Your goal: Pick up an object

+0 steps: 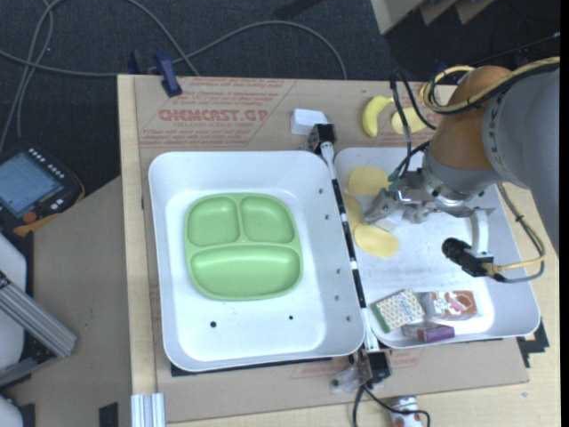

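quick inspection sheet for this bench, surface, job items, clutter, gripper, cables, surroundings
surface: tan bench board bearing a left bin and a right bin.
job's things: green divided tray in the left bin; yellow pieces, patterned packet, red-and-white packet and purple item in the right bin.
clutter: yellow banana-like item on the board behind the right bin.
grippers: gripper low over the yellow pieces.
cables: yellow and black leads on the arm; grey cable on the floor.
surroundings: dark carpet, handheld pendant at left.

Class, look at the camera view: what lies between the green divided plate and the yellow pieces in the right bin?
In the camera view, the adjoining bin rims lie between the green divided plate and the yellow pieces.
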Robot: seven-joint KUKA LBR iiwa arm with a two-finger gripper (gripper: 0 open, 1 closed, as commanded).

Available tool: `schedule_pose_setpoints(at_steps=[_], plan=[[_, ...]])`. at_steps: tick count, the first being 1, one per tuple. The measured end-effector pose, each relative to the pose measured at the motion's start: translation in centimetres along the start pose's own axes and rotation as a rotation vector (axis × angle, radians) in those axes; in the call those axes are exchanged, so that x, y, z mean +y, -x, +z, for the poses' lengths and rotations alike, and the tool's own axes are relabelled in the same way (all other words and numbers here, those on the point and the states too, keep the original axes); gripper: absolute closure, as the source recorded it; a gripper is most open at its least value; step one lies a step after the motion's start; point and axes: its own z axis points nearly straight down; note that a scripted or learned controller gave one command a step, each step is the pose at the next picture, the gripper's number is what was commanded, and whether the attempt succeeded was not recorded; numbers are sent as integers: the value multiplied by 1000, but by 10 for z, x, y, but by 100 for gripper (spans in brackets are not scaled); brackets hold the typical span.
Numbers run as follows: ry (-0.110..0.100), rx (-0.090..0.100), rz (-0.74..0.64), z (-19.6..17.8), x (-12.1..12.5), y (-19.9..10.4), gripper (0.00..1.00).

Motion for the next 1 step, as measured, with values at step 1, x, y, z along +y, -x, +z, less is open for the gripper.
schedule_pose_setpoints(at_steps=[1], plan=[[1, 0, 0, 0, -38, -12, 0]])
